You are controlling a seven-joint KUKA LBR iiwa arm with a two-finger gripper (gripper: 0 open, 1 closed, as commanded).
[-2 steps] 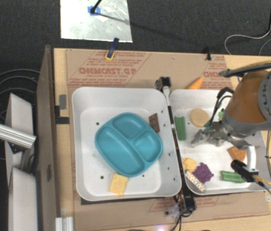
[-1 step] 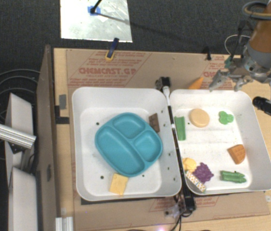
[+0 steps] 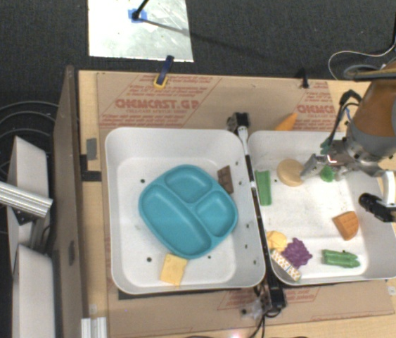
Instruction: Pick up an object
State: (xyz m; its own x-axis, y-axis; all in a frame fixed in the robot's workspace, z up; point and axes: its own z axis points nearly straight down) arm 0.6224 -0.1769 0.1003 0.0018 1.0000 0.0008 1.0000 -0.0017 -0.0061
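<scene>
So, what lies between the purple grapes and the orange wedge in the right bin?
Nothing: the camera view shows bare white floor between the purple grapes and the orange wedge.

A silvery sheet [image 3: 140, 20] lies on the dark floor beyond the bench's far edge. Black cables [image 3: 1, 136] coil off its left side, beside a metal rail [image 3: 11, 194]. Brown cardboard [image 3: 176, 97] lines the bench top.

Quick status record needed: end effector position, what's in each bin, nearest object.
end effector: over right bin, upper part
nearest object: small green piece, at its tip; grasp unclear
right bin: tan disc, green block, orange wedge, purple grapes, green vegetable
left bin: teal divided plate, yellow block, brown piece
</scene>
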